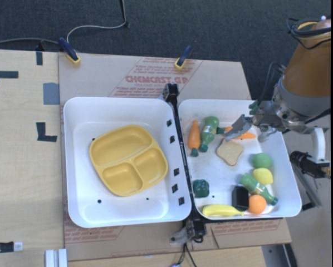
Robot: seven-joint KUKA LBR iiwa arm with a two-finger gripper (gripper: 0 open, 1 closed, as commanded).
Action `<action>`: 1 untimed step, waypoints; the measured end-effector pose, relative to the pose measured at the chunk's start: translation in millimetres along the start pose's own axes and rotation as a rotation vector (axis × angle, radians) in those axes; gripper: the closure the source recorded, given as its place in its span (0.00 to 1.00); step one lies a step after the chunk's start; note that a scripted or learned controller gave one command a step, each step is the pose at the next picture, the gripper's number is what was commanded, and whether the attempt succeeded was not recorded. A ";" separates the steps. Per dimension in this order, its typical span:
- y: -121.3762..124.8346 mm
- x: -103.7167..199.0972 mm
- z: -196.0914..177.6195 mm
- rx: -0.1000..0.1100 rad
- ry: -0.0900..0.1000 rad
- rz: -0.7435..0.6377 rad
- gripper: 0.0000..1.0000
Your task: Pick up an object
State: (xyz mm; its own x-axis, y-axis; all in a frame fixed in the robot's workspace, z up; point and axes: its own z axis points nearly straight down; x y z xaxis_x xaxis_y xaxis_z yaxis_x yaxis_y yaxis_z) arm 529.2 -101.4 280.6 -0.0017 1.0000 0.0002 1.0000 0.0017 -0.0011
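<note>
Banana (222,210) lies at right bin's (293,189) near edge. Gripper (240,128), fingers apart and unladen, hovers above bread (229,153); descend squarely, straddle it, then close.

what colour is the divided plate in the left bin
Yellow. The divided plate shows plainly in the camera view.

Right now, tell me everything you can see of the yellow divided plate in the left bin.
The yellow divided plate looks like matte plastic, rounded-rectangular, with three compartments: one long and two smaller. It lies flat and upright on the floor of the left bin, turned at a slant to the walls, roughly central. Nothing rests in it or touches it.
</note>
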 end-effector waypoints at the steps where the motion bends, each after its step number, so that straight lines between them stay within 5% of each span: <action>1: 118.9 -26.3 64.7 0.001 -0.001 0.000 0.00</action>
State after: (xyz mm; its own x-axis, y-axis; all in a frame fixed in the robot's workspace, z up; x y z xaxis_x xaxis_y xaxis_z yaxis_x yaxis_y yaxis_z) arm 648.1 -127.5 215.7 -0.0015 1.0000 -0.0007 1.0000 0.0015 -0.0018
